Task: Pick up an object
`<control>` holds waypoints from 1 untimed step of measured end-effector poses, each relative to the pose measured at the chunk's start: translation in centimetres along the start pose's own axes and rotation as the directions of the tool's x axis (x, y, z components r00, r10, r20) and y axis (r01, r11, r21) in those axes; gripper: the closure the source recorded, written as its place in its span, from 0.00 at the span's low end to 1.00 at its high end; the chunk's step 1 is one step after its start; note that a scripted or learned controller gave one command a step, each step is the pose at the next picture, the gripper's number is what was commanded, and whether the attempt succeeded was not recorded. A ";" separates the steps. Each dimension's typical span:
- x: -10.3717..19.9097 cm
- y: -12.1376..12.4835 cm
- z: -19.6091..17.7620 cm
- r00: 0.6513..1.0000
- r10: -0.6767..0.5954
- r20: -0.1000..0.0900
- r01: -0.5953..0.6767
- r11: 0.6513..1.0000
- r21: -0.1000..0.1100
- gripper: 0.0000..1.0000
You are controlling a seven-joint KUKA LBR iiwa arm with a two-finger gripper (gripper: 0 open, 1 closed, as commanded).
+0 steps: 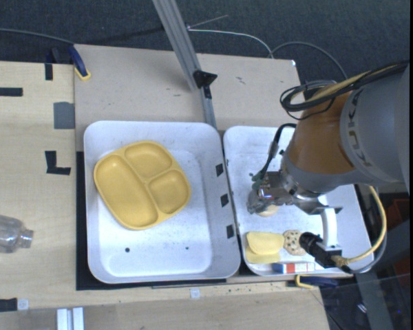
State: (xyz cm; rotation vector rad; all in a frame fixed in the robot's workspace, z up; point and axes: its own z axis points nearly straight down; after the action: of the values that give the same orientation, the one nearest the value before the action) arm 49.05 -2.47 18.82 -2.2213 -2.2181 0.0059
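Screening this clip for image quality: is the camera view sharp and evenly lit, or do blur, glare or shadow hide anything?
Camera view: lighting is even, with no strong glare on the left bin; the yellow tray reads clearly. The picture is soft overall, so the gripper is an indistinct blur. The arm covers part of the right bin. The bottle is cut by the left edge.

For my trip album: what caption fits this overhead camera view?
Robot arm's gripper reaching into the right bin; a yellow divided plate lies in the left bin.
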 end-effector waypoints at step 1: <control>8.4 2.9 0.0 1.000 -0.012 -0.004 0.012 1.000 -0.003 1.00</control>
State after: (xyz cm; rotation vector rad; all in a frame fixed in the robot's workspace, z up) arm 51.97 5.89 18.79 -2.2080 -2.2305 -0.0014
